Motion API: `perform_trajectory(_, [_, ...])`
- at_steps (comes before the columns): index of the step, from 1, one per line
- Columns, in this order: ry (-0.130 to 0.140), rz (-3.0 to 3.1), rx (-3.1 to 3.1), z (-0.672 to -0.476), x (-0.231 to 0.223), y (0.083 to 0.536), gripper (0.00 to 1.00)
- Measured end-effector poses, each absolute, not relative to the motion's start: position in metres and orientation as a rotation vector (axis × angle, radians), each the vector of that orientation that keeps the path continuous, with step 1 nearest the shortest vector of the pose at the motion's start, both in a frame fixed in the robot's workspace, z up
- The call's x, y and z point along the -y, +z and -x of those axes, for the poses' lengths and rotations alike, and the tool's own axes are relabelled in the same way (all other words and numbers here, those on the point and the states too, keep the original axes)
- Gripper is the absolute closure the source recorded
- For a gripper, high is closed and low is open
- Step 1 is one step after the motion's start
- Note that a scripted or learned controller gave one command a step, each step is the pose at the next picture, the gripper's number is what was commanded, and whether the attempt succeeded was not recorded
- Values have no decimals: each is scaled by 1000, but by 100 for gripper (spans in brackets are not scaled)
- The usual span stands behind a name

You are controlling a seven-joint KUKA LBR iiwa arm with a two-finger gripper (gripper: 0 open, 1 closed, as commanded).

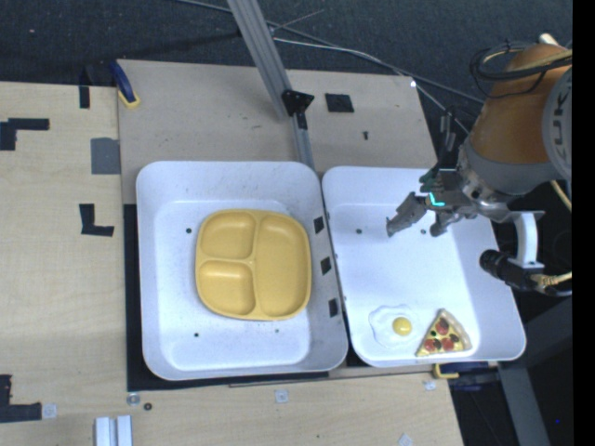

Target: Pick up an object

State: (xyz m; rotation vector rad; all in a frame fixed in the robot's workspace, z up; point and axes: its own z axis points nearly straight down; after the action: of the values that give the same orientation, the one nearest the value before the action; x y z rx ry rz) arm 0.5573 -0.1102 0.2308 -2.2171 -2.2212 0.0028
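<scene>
A fried egg (394,324) lies at the near edge of the right bin (372,249). Just right of it lies a pizza slice (443,334) in the bin's near right corner. My gripper (420,220) hangs over the far part of the right bin, well behind both items, with its two fingers spread apart and nothing between them. Above it the grey and orange arm (521,110) reaches in from the right.
A yellow three-compartment plate (253,264) sits in the middle of the left bin (167,249). A slanted metal pole (270,54) rises behind the bins. Cables run across the dark floor at the back. Black tape marks dot the bench on the left.
</scene>
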Motion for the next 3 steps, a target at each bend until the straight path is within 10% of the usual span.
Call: perform_trajectory(3, [9, 2216, 2218, -557, 109, 102, 0])
